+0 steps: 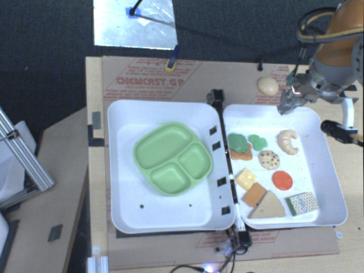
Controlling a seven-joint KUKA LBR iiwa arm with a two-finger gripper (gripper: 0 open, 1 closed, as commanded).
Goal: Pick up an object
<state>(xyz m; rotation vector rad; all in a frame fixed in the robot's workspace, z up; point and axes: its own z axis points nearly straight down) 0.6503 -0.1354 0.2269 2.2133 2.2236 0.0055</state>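
Observation:
The right bin (324,147) holds several toy foods: a green broccoli piece (238,143) on an orange piece, a small green piece (258,142), a cream croissant (288,141), a chocolate-chip cookie (269,160), a red tomato slice (282,180), a yellow cheese cube (246,178), an orange block (255,195), a tan wedge (269,209) and a patterned block (302,203). My gripper (286,105) hangs over the bin's far rim, above and apart from the croissant. Nothing shows between its tips.
The left bin (122,209) holds a green divided plate (172,158). A beige egg-shaped object (268,86) lies on the cardboard behind the right bin, just left of the gripper. A black divider (223,152) runs between the bins.

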